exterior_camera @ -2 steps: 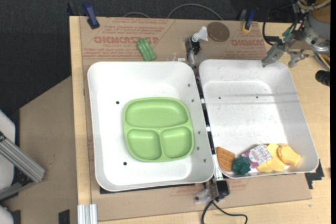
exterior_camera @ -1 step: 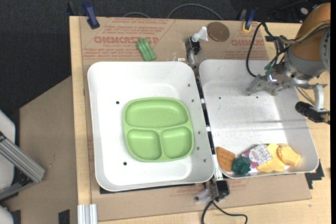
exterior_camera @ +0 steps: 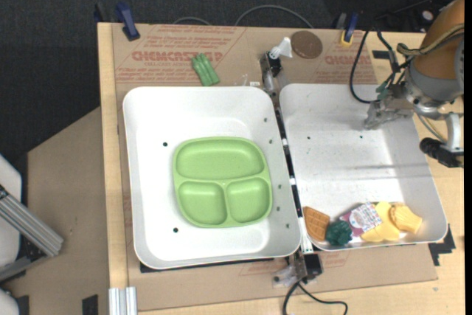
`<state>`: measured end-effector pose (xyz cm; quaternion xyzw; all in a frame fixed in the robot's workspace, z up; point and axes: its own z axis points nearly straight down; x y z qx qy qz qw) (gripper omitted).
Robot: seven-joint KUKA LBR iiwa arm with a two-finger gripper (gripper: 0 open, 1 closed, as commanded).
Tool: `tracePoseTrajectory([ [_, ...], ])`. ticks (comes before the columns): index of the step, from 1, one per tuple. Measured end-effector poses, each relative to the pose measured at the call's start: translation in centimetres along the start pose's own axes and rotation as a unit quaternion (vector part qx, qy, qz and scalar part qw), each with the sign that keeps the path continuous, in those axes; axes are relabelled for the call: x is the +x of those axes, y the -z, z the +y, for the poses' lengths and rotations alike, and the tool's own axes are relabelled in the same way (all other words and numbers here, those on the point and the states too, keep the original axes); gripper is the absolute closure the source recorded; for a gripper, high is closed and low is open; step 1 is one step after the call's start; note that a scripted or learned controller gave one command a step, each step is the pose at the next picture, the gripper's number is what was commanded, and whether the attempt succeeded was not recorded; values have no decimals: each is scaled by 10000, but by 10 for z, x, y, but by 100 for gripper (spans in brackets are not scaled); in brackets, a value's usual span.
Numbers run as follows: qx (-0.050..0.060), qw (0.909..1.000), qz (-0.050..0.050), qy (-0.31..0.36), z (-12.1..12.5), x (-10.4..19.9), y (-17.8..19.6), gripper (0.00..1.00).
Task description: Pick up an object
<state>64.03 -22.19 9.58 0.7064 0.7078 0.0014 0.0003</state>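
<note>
Gripper point(exterior_camera: 378, 113) sits low over the far right part of the right bin point(exterior_camera: 332, 158), just above the white floor, and from my screen I cannot tell whether it is wide or narrow; nothing shows in its grasp. Behind it the grey arm point(exterior_camera: 435, 81) with its orange band comes in from the right edge.

What I could pick up lies well apart from the gripper, bunched along the near wall of that same bin: an orange waffle piece point(exterior_camera: 316, 222) at the left end, a dark green lump point(exterior_camera: 339, 234) touching it, a pink and white packet point(exterior_camera: 365, 216) beside that, and yellow pieces point(exterior_camera: 396, 223) at the right end, pressed against the packet.

Left bin point(exterior_camera: 147, 129) holds a green divided tray point(exterior_camera: 221, 181), lying flat near its middle. On the brown bench point(exterior_camera: 169, 48) beyond the bins I see a small green thing point(exterior_camera: 206, 71), a brown disc point(exterior_camera: 306, 45) and two blue clamps point(exterior_camera: 128, 21) on the far edge
</note>
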Motion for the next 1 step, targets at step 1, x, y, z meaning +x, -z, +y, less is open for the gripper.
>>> tracePoseTrajectory([
  [1, -19, 10000, -5, -3, 1, 0, 10, 100],
])
